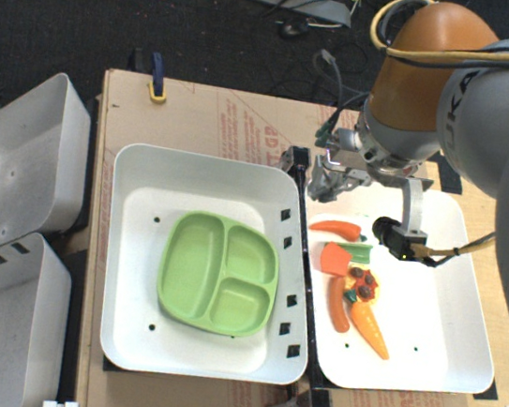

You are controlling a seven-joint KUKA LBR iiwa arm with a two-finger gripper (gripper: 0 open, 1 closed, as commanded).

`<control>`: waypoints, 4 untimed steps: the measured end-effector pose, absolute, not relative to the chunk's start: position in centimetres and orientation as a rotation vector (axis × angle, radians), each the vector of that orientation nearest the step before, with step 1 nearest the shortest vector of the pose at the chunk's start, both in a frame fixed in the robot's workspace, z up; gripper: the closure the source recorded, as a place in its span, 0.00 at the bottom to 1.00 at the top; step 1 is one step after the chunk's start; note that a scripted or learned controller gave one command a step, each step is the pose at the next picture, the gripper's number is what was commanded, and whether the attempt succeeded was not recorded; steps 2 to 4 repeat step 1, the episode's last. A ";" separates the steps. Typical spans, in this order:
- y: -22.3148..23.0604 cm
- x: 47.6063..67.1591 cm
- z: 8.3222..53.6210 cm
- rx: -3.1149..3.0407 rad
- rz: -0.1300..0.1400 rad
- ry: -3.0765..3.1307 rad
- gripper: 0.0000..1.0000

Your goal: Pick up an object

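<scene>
Several toy foods lie in the right bin (446,350): a red chili (336,227), an orange-red block with a green piece (338,256), a small dark berry cluster (363,282), an orange carrot (371,328) and a reddish sausage shape (339,309). My gripper (330,179) hangs over the far left corner of that bin, just above and behind the chili. Nothing shows held in it.
A green divided plate (219,274) rests in the left bin (144,181). The rim between the two bins runs right beside the toys. Two more white bins (13,171) stand off the bench at the left. A black cable fitting (394,235) hangs near the chili.
</scene>
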State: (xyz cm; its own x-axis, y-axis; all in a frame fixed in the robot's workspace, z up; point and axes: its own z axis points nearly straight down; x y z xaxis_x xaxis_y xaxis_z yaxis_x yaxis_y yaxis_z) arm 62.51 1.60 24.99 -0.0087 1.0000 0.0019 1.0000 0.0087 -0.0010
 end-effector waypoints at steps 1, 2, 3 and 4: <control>7.2 62.0 24.9 -2.213 0.000 -2.229 1.00; 7.2 62.0 24.9 -2.213 0.000 -2.229 1.00; 7.2 62.0 24.9 -2.213 0.000 -2.229 1.00; 7.2 62.0 24.9 -2.213 0.000 -2.229 1.00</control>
